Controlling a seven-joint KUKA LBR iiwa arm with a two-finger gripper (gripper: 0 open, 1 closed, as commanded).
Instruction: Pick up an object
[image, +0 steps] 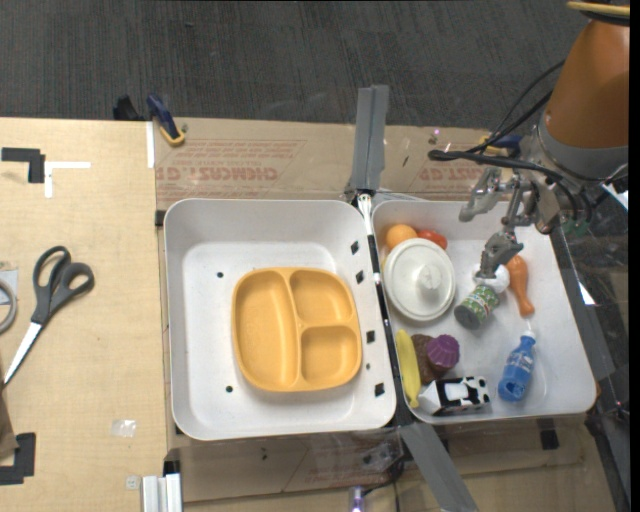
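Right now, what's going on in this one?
The arm has reached into the right bin, and its gripper hangs just above a small green-labelled can, beside an orange carrot-shaped toy. Nothing is visibly held yet. That bin also holds a white lidded bowl, a blue bottle, a banana and a cow toy. The left bin holds a yellow divided plate.

**Readable text on the bench**

A strip of brown cardboard (262, 162) behind the left bin (190, 300) carries red printed lettering, seen upside down and mirrored. It seems to spell "CHEMICAL GUYS", though not clearly. The smaller red print beside it is illegible.
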